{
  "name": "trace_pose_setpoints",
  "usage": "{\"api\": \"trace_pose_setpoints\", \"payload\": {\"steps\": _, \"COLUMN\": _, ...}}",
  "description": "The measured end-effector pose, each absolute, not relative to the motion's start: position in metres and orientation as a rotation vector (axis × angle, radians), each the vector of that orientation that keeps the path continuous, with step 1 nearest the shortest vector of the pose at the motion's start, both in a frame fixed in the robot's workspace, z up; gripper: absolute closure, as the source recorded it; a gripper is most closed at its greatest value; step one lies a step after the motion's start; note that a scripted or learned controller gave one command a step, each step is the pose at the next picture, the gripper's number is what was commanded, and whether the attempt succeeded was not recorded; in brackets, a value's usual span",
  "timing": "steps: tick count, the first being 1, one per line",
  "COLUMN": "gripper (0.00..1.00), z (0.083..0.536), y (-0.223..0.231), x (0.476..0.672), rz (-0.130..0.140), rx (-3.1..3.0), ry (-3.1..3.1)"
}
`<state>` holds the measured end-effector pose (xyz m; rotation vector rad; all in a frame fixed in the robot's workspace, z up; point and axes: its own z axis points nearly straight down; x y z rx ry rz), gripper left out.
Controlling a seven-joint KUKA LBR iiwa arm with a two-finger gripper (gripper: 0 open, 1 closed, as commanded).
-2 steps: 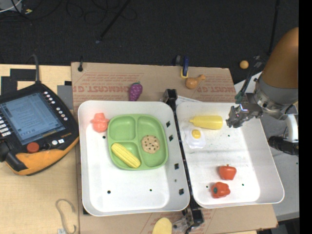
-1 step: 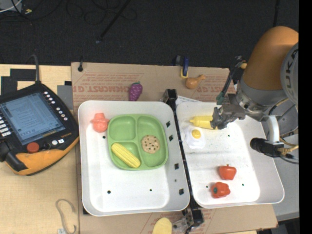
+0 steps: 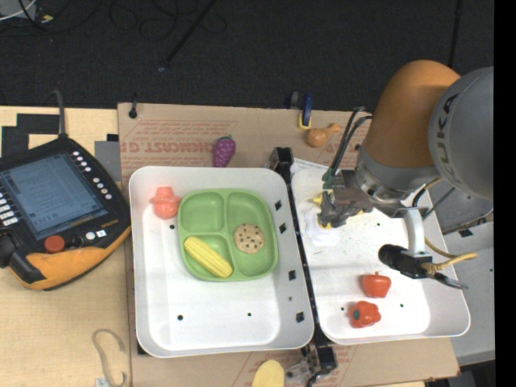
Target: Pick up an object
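Observation:
My gripper (image 3: 330, 214) hangs low over the far left part of the right bin (image 3: 451, 317), close to its floor. Something small and pale yellow shows just under it, too small to name. Two red toy vegetables lie in that bin's near half: one (image 3: 375, 284) further back, the other (image 3: 364, 314) nearer the front edge. Both are well clear of the gripper. The left bin (image 3: 210, 321) holds a green divided plate (image 3: 201, 212) with a yellow corn cob (image 3: 208, 256) and a cookie (image 3: 249, 238) on it. A pink toy (image 3: 164, 202) lies beside the plate's far left.
The raised rims of the two bins meet in a ridge (image 3: 294, 248) just left of the gripper. A purple toy (image 3: 224, 150) and an orange-brown toy (image 3: 318, 135) lie on the cardboard behind the bins. A yellow object (image 3: 268, 373) sits at the front edge. A teach pendant (image 3: 56, 208) rests at left.

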<state>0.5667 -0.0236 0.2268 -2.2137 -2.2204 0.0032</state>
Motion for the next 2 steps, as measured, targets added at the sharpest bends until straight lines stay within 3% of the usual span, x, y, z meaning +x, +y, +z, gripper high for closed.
{"api": "trace_pose_setpoints", "payload": {"steps": 1, "gripper": 1.0, "z": 0.233, "y": -0.003, "x": 0.561, "rz": 0.003, "rx": -2.219, "ry": -2.219}}
{"api": "trace_pose_setpoints", "payload": {"steps": 2, "gripper": 1.0, "z": 0.225, "y": 0.011, "x": 0.571, "rz": 0.002, "rx": -2.221, "ry": -2.219}}
